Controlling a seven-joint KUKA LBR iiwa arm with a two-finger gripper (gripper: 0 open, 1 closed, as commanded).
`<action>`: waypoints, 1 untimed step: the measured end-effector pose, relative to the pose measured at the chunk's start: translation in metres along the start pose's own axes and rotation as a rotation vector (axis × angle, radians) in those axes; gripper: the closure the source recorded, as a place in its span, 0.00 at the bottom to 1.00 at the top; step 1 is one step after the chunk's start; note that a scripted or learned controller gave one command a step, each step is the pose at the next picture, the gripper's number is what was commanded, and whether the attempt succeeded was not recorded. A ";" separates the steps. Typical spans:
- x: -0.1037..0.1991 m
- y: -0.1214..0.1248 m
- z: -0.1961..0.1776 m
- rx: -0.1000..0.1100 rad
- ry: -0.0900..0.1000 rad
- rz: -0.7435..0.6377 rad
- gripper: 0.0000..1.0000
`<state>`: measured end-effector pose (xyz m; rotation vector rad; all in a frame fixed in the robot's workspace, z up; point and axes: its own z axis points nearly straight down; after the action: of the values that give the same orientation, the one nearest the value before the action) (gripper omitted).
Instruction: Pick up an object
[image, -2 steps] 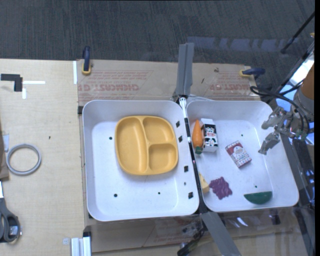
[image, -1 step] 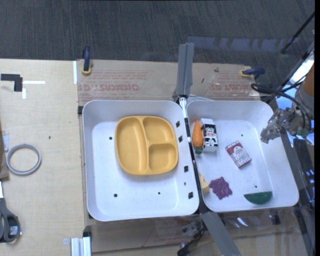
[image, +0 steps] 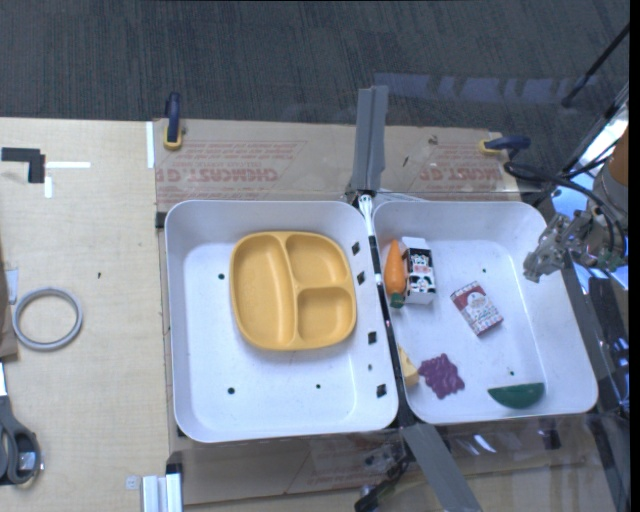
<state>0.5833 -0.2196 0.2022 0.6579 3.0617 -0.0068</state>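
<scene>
Green piece (image: 517, 395) lies at near edge of right bin (image: 500, 232), purple grapes (image: 441, 374) just beside: loose, scattered, any one pickable. Red packet (image: 477, 308) mid-bin, apart from rest. Carrot (image: 395, 268) and small carton (image: 419, 273) touching against divider. Gripper (image: 546, 256) hovers at bin's right rim, carrying nothing; claw state: cannot tell. Yellow tray (image: 293, 289) in left bin (image: 200, 330).

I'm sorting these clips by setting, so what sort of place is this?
Probably a robotics lab bench set up for picking trials. Two white bins sit side by side on clamped cardboard, toy food such as a carrot and purple grapes lies in the right one, and a gripper reaches in.
</scene>
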 end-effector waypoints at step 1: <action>0.000 0.000 0.000 0.000 0.001 0.000 0.00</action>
<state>0.5833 -0.2194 0.2020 0.6582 3.0621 -0.0064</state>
